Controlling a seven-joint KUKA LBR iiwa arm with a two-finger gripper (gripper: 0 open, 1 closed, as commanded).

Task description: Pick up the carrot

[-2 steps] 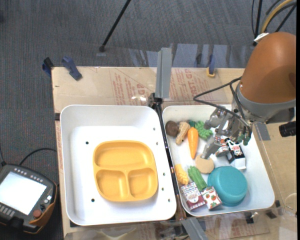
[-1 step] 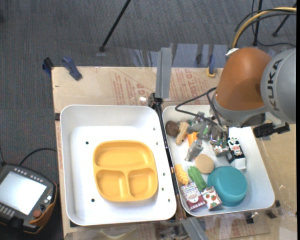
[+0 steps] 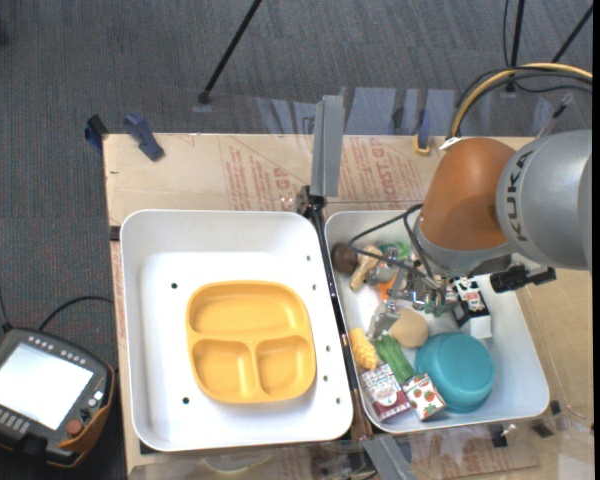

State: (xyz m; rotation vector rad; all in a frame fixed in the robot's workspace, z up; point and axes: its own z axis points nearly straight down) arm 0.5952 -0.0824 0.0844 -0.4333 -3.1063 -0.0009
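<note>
Crowded right bin (image 3: 528, 373), carrot (image 3: 383, 290) mid-clutter

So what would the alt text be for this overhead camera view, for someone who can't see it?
A grey and orange robot arm reaches from the right, its gripper low over a white right bin crowded with toy food and a teal bowl. The white left bin holds a yellow divided plate.

"KUKA" in dark capitals along the grey arm (image 3: 546, 200) at right. Mirrored red print on the cardboard sheet (image 3: 270, 173) under the bins, too faint to read. Labels on the small cartons (image 3: 386, 392) in the right bin too small to read.
</note>
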